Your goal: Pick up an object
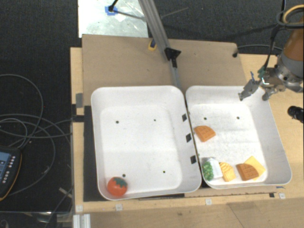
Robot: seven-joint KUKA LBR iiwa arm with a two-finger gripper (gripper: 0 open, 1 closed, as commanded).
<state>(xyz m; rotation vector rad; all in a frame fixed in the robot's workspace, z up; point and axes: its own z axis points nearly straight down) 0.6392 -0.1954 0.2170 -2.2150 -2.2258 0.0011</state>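
While seemingly spread and bare, tool [256,90] well apart from orange wedge [204,133].

Even, bright overhead light — white bins [142,96] near washed out, shadows faint. Glare on floor patch [111,11] top left. Focus slightly soft.

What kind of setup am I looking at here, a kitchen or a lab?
Most likely a robotics lab bench, not a kitchen: two white bins holding toy food such as a tomato, a robot gripper reaching in, and loose cables on dark carpet.
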